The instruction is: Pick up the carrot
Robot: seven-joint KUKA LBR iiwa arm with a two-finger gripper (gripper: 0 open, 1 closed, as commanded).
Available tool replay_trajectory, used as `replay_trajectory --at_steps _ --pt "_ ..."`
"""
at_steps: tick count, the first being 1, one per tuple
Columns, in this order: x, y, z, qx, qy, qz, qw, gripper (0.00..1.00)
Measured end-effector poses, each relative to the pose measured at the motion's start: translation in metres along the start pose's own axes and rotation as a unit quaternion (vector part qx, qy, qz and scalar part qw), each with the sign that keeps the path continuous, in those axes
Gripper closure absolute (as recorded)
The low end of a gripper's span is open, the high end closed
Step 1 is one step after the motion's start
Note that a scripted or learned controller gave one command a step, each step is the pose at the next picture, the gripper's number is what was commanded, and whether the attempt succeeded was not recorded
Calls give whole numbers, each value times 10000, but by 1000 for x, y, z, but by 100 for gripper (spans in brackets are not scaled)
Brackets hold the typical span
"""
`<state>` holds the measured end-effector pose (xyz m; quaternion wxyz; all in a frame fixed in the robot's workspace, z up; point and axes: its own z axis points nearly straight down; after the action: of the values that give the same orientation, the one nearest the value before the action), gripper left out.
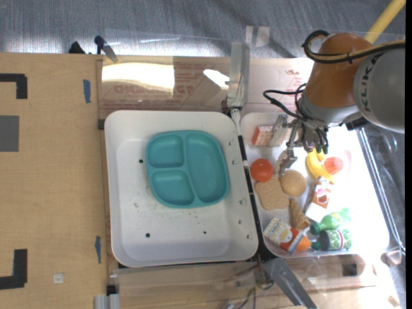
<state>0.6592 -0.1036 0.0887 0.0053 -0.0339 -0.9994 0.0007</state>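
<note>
**arm hovering over the food bin, carrot not yet taken**

the arm (347, 76) is reaching in from the upper right of the frame and hanging over the right-hand bin (367, 192), which is crowded with toy food. the jaws (299, 148) are pointing down at the upper middle of that bin, spread a little apart with nothing between them; the tips are sitting just above a tan bread roll (293, 183) and just beside a red tomato (261, 169).

the carrot (299, 242) is harder to place: the best candidate is the small orange piece lying at the lower edge of the right bin, between a printed carton (277, 229) and a dark green-capped item (335, 239), but it is half buried and small, so this is a likely reading, not a sure one. a banana (313, 164) is lying near the jaws on their right.

the left-hand bin (122, 192) is holding a teal divided plate (188, 168), well apart from the work.

this is looking like the approach step, ahead of any grasp. the next move is calling for a shift toward the lower part of the frame, past the roll and a cracker (273, 195), then a descent lined up with the carrot's long side, taking care not to catch the neighbours crowding it.
</note>
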Motion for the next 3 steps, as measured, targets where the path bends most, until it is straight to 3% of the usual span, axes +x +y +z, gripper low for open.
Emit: replay_trajectory --at_steps 1,2,3 --pt "63 -38 0 -1 -103 -380 9992 0" --pt "24 -36 1 -7 -107 -412 9991 0" --pt "14 -100 -14 6 -107 -105 9999 0"
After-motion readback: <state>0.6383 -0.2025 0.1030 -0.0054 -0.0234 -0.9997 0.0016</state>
